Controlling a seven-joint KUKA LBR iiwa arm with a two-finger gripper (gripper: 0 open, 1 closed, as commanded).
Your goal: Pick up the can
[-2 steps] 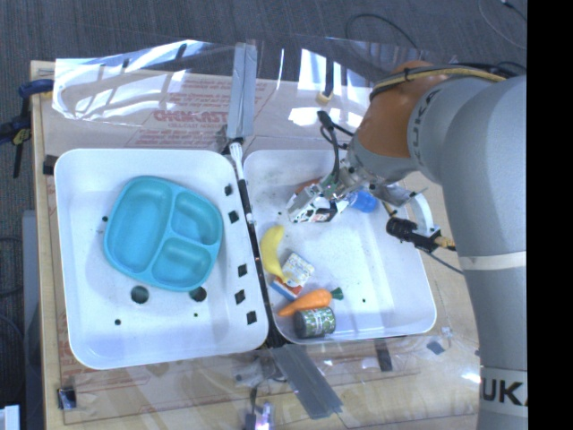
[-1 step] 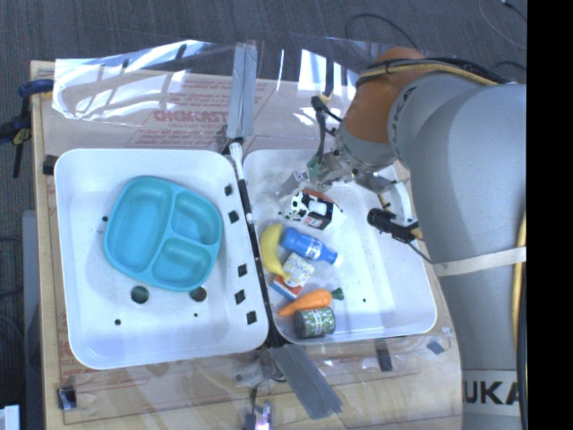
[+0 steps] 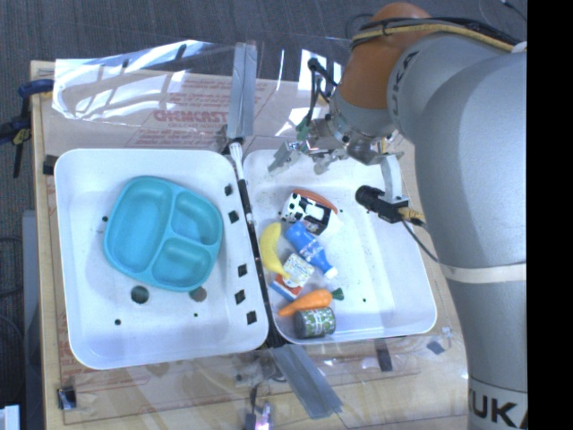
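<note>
Gripper (image 3: 309,150) at far end of right bin (image 3: 394,307), fingers spread, nothing between them. Hangs above bare bin floor, clear of the clutter. Nearer: black-and-white toy (image 3: 304,210), blue bottle (image 3: 309,247), banana (image 3: 270,245), carrot (image 3: 307,300). Can (image 3: 314,322) lies at near edge of right bin, touching carrot, well apart from gripper. Left bin holds blue tray (image 3: 164,232). Judgement: pick not begun; reach, descent, grasp and lift all remain.

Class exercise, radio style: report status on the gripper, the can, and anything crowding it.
Gripper above right bin's far end, holding nothing seen. Can lying at near edge, untouched. Carrot resting against it; banana and blue bottle piled just beyond.
</note>
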